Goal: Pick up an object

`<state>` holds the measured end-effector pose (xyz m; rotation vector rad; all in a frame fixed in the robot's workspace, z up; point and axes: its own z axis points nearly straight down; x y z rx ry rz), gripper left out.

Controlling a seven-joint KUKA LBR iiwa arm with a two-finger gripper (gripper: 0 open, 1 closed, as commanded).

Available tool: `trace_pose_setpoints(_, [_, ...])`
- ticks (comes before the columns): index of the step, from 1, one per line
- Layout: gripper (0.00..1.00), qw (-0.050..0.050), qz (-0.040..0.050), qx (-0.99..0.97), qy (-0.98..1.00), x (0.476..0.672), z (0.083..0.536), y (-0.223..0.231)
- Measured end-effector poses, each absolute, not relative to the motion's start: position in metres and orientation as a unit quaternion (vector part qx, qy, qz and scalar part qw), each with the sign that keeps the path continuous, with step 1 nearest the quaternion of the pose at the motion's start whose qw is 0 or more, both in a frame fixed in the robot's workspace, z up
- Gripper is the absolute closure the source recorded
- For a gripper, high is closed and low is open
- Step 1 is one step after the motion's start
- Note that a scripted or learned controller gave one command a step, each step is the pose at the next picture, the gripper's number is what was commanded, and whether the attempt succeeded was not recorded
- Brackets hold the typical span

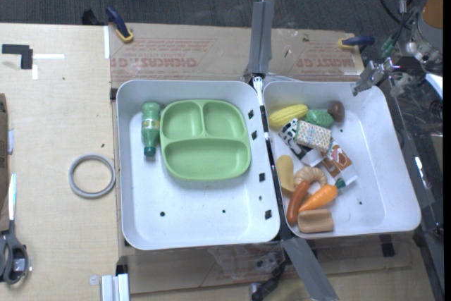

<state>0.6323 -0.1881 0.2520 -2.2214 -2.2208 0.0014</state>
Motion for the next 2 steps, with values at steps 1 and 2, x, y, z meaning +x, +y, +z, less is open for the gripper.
trace_pose_setpoints(1, [0.0,0.0,0.0008,-0.734,-0.679,0.624,0.145,-0.126])
trace_pose_setpoints(2, [0.0,0.001,0.0012,-0.702,-0.712,0.644,0.103,-0.125])
